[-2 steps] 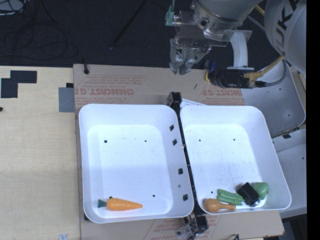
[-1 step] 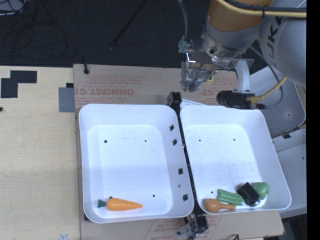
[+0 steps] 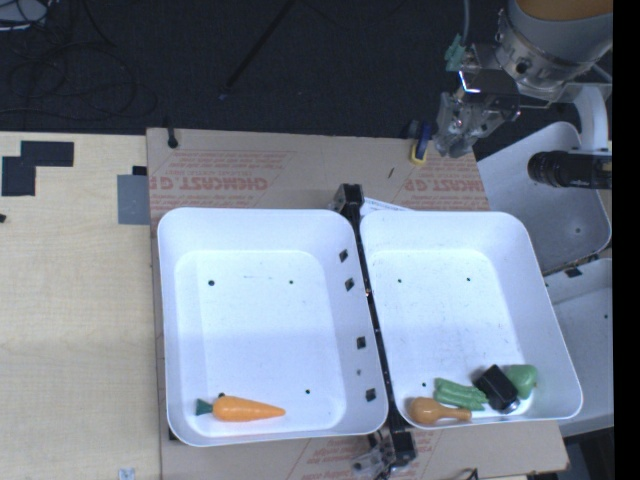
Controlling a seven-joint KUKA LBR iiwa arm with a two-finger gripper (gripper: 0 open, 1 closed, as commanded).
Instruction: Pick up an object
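Observation:
An orange carrot (image 3: 247, 408) with a green top lies in the left bin (image 3: 180, 258), near its front left corner. In the front right corner of the right bin (image 3: 520, 248) lie a green pea pod (image 3: 459, 393), a tan pear-shaped piece (image 3: 436, 412), a black block (image 3: 496, 387) and a green rounded piece (image 3: 522, 376), all close together. My gripper (image 3: 458, 134) hangs high above the bench behind the right bin's far edge, far from every object, with nothing seen between its fingers.
The two bins meet at a black clamp strip (image 3: 360, 298) down the middle. They rest on a cardboard sheet (image 3: 260, 173). A black camera barrel (image 3: 570, 169) sticks out at the right. Light wooden bench (image 3: 70, 318) extends to the left.

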